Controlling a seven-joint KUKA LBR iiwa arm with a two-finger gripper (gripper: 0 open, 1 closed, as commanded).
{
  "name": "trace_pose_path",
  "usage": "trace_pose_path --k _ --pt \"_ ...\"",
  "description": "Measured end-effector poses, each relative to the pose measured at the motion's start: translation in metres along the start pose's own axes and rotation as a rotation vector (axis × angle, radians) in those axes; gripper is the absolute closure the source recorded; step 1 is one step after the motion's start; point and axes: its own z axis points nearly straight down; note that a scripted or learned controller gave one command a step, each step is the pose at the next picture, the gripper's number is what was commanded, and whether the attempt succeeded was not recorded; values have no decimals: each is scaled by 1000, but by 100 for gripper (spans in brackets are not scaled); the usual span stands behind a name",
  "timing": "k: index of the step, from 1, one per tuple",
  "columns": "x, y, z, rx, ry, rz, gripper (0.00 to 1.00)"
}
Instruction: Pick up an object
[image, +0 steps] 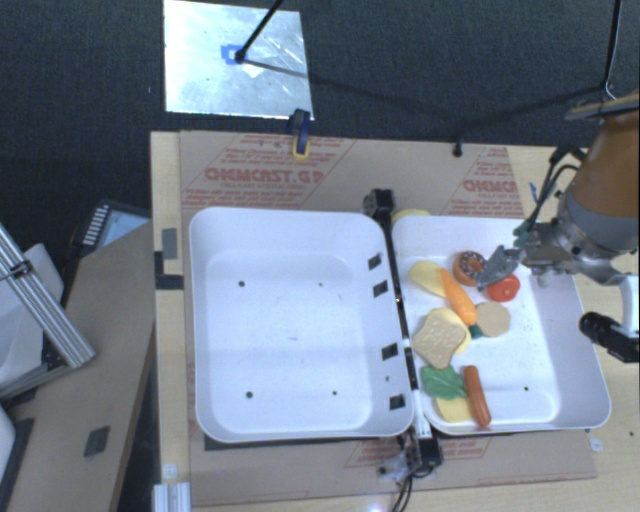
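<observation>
Cardboard sheeting (270, 170) covers the bench under two white bins. Toy food lies heaped in the right bin (575, 395): a red tomato (504, 289), an orange carrot (459, 297), a cracker (440, 338), a sausage (477, 395). Just left of the tomato and above it hangs the gripper (496, 268); whether it is spread or pinching, I cannot tell. To the left lies the left bin (290, 320).

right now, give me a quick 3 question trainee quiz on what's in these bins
1. True or false: the toy food lies in the right bin.
2. What does the gripper hover nearest? A) red tomato B) sausage C) cracker
3. Fill in: the carrot is coloured ____.

Key: 1 true; 2 A; 3 orange.
</observation>
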Motion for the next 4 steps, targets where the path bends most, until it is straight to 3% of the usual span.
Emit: trace_pose_path --k 1,2,3,4 --pt "10 11 169 -1 4 2 0" --pt "7 11 153 -5 -1 1 100" --pt "30 38 165 -1 0 -4 100" --pt "30 73 164 -4 0 -3 100"
